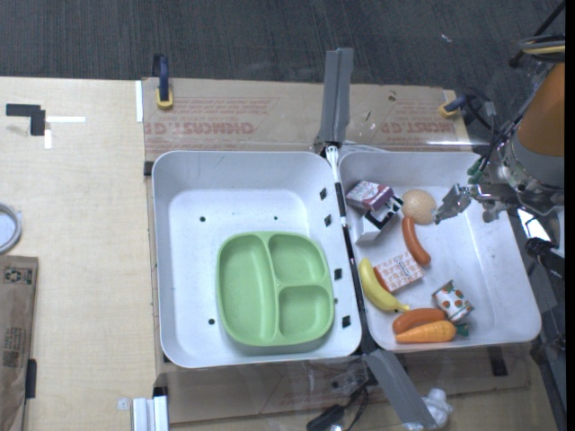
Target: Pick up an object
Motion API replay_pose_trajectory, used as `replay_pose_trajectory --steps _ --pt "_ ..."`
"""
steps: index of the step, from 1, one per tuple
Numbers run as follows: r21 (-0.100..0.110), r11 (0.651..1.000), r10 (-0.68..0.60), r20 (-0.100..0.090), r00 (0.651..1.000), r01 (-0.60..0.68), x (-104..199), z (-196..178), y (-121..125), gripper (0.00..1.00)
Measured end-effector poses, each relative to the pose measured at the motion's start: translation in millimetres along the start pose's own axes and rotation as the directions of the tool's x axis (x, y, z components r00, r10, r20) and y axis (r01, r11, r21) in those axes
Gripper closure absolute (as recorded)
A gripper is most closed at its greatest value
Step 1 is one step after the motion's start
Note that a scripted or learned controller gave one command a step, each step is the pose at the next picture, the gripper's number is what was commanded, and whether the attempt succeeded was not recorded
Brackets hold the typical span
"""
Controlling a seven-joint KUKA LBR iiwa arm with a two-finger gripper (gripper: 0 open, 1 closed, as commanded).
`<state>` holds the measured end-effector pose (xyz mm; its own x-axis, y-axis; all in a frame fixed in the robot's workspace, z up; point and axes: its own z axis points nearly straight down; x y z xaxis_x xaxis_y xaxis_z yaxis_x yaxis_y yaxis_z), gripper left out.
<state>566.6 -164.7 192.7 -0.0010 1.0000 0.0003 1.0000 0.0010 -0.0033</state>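
Observation:
My gripper (469,206) hangs over the upper right part of the right bin (503,277), open, with nothing between its fingers. Its left fingertip (446,206) is just right of a tan egg-shaped object (419,206). Lying in the same bin are a white and purple box (370,195), an orange-red sausage (414,241), a banana (378,287), a red and white packet (398,272), a small carton (453,302), a carrot (426,333) and a red-orange piece (417,318) just above the carrot.
The left bin (189,241) holds a green divided plate (274,287). A grey divider (337,88) stands between the bins at the back. On the bench to the left are a tape roll (5,230) and a brown paper bag (16,326).

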Motion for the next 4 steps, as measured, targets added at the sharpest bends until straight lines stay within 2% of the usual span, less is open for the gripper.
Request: replay_pose_trajectory --steps 1,2,3,4 --pt "-0.003 1.0 0.03 0.001 1.0 -0.03 22 101 27 0.0" --pt "-0.001 0.988 -0.153 0.0 0.988 0.153 24 101 15 0.0" --pt "-0.001 0.979 -0.201 0.0 0.979 0.201 42 101 -4 0.0" --pt "-0.001 0.98 -0.197 0.001 0.98 0.197 41 93 -4 1.0"
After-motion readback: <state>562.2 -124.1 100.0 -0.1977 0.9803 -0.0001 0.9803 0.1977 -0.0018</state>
